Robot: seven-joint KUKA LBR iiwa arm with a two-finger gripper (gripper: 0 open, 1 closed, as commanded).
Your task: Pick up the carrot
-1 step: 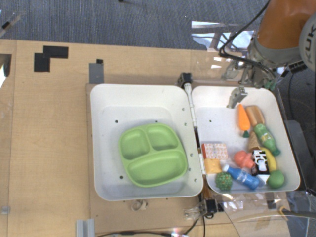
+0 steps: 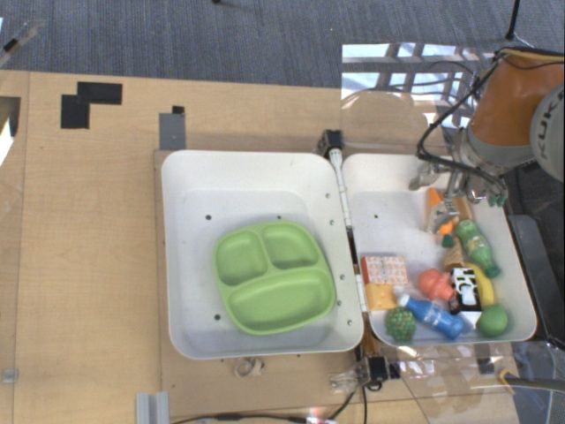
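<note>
**Gripper low over the carrot in the right bin**

The fingers of the metal two-finger gripper [image 2: 450, 203] reach down at the orange carrot with its green top [image 2: 435, 203], but whether they are apart, together or clamped on it cannot be told: the metal and the carrot overlap in a small blur. The carrot lies in the upper part of the shallow white right bin [image 2: 380, 177], towards its one o'clock corner, touching or just beside the gripper. The grey arm with its orange band [image 2: 516, 104] comes in from three o'clock.

At five o'clock from the carrot sits a cluster: a green bottle-shaped toy [image 2: 472, 246], a yellow banana with a black-and-white label [image 2: 470, 286], a red-orange round toy [image 2: 433, 283], a blue bottle lying flat [image 2: 435, 316], a green broccoli floret [image 2: 401, 323], a green lime [image 2: 493, 320] and a small red-and-yellow patterned box [image 2: 384, 280].

The shallow white left bin [image 2: 190, 263] holds a light green divided plastic plate [image 2: 274, 276], well apart from the carrot at about eight o'clock.
</note>
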